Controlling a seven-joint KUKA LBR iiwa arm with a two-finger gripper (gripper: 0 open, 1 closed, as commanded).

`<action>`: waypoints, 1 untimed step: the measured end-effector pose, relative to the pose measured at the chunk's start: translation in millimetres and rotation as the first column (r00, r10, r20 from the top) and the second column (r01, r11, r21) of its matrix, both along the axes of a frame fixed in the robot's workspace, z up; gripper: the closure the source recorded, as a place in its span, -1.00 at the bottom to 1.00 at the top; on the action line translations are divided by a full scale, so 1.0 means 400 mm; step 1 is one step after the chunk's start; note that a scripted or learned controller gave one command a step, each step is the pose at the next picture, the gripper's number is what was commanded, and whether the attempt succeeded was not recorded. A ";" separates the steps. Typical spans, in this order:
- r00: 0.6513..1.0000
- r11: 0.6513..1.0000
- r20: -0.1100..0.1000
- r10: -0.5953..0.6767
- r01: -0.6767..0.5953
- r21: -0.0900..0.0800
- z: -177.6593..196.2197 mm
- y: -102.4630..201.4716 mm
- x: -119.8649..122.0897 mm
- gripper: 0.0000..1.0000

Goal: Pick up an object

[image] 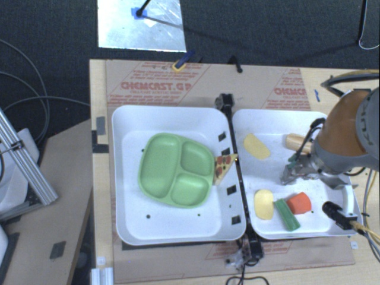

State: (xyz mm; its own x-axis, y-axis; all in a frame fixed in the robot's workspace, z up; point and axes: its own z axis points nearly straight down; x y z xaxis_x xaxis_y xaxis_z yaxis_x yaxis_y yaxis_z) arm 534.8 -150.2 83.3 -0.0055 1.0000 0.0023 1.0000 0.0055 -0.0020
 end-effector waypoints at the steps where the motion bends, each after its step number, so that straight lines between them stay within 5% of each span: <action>1: 1.000 1.000 0.002 0.003 -0.003 0.001 0.002 0.150 0.001 1.00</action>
State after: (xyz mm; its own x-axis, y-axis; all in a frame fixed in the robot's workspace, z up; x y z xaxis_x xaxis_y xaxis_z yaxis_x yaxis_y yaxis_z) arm 535.1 -90.1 84.1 -0.0090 1.0000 0.0033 1.0000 0.0090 0.0004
